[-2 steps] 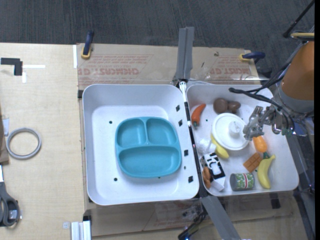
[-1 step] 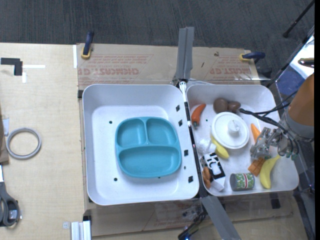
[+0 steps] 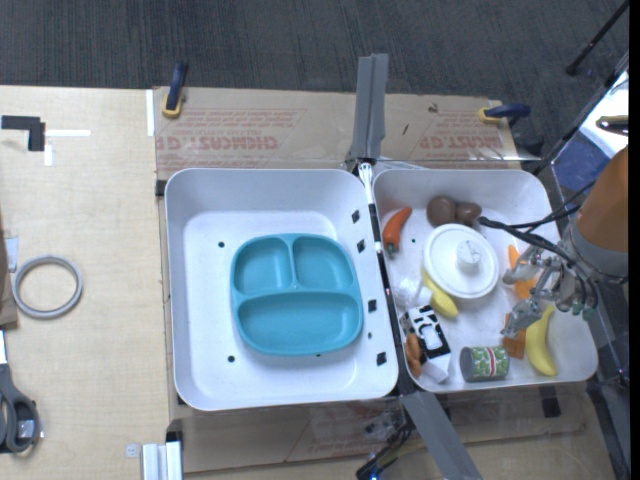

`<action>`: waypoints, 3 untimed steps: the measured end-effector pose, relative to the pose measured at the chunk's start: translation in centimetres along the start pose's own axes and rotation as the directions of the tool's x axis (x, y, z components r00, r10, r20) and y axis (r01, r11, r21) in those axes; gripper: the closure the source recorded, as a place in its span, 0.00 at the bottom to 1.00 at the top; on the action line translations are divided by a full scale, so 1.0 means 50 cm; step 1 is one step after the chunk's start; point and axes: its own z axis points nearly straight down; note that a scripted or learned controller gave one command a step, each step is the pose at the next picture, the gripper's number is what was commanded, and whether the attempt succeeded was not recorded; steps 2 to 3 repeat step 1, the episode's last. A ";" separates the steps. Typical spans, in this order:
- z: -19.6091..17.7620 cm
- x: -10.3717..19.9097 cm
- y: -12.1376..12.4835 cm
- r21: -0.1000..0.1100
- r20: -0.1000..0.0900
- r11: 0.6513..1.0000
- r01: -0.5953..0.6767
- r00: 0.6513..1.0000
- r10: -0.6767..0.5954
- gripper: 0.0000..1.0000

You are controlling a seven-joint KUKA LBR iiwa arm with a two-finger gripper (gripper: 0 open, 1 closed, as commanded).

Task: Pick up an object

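My gripper [image 3: 532,300] hangs low over the right side of the right bin [image 3: 520,180], just above a yellow banana [image 3: 542,346] and a small orange piece [image 3: 514,346]. To its left sits a round white lidded bowl [image 3: 461,261]. Another orange piece [image 3: 514,257] lies between the bowl and the gripper. A green can [image 3: 486,363] lies on its side near the front wall. An orange carrot [image 3: 396,226], a brown lump [image 3: 452,211], a small yellow piece [image 3: 441,299] and a black-and-white packet [image 3: 428,334] lie further left.
The left bin [image 3: 190,268] holds a blue divided plate [image 3: 297,294]. On the wooden bench to the left lie a grey tape ring [image 3: 45,286] and scissors [image 3: 18,418]. Black cables [image 3: 525,230] trail across the right bin's right side.
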 end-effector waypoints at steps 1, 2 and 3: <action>-0.020 -0.003 0.001 0.000 0.004 1.000 0.000 1.000 0.000 1.00; -0.020 -0.003 0.001 0.000 0.004 1.000 0.000 1.000 0.000 1.00; -0.020 -0.003 0.001 0.000 0.004 1.000 0.000 1.000 0.000 1.00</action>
